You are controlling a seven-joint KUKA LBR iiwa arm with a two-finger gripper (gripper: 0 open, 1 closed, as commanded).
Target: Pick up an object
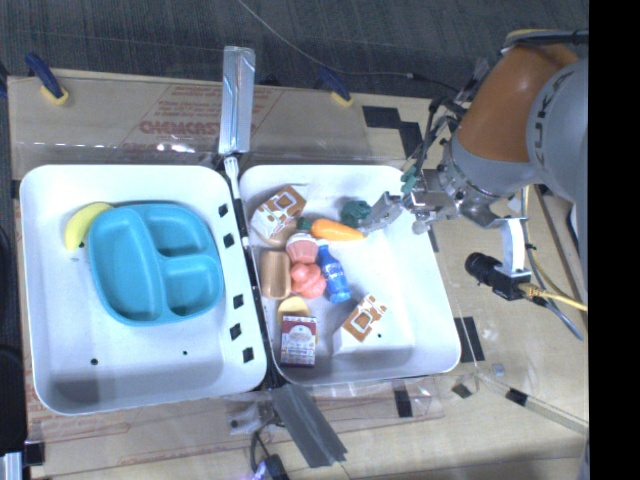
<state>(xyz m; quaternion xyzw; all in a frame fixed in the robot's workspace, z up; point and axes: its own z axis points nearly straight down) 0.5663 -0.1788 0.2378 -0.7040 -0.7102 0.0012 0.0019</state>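
Camera view, orange carrot [337,231] w/ dark green top, tool [385,211] just beside, finger state unclear

Left white bin [50,368] holding a blue divided tray [155,261], a banana [80,223] tucked against the tray's upper left edge, brown cardboard [180,118] lying behind both bins, blue clamps [45,78] along its back edge
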